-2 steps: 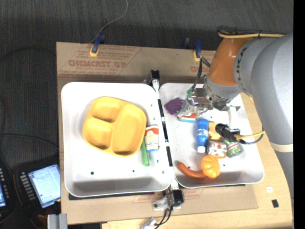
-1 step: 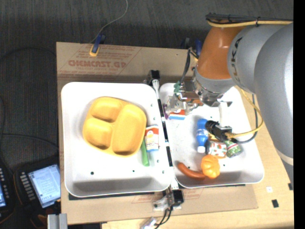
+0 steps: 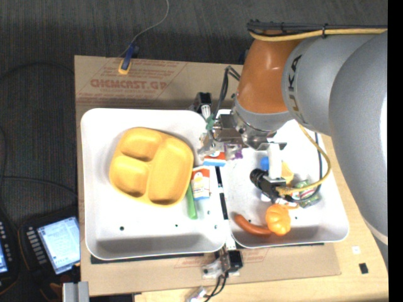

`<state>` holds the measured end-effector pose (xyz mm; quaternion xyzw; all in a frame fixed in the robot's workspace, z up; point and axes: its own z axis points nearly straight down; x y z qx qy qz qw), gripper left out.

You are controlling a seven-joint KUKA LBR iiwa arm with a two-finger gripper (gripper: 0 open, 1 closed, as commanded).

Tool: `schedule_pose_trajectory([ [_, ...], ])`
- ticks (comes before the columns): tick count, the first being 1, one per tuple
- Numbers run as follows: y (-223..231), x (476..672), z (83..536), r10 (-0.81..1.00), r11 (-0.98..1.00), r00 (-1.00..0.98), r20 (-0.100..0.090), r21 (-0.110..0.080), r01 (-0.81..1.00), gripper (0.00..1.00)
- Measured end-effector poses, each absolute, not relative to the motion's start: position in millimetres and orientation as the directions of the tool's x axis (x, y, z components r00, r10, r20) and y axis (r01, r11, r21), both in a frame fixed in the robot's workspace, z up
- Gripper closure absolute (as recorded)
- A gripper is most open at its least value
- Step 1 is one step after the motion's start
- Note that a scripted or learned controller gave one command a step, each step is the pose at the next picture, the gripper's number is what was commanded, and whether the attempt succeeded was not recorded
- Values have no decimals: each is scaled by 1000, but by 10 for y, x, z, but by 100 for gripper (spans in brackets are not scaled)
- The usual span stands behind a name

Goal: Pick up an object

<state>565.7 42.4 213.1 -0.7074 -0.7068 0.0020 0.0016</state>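
Item 1, hand (image 3: 216, 143): hangs over the far end of the rib between the two bins. I cannot tell whether it is clenched or released, as the wrist covers it. Item 2, nearest candidate: small orange-labelled tube (image 3: 200, 185) in the left bin (image 3: 101, 219), just below the hand in the view, close against the rib, with a green pen (image 3: 191, 201) just beside it. I judge I should descend centred on the tube, clear of rib and pen. Item 3: yellow divided dish (image 3: 151, 165), beside the tube. Item 4, right bin (image 3: 327, 219): orange pepper-like toy (image 3: 278, 219) and red carrot-like piece (image 3: 249, 225), farther off.
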Motion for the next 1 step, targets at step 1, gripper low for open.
schedule_pose_trajectory([
  [1, 485, 4922, 1819, 1000, -3, 3, -1, -7, 1000, 100],
])
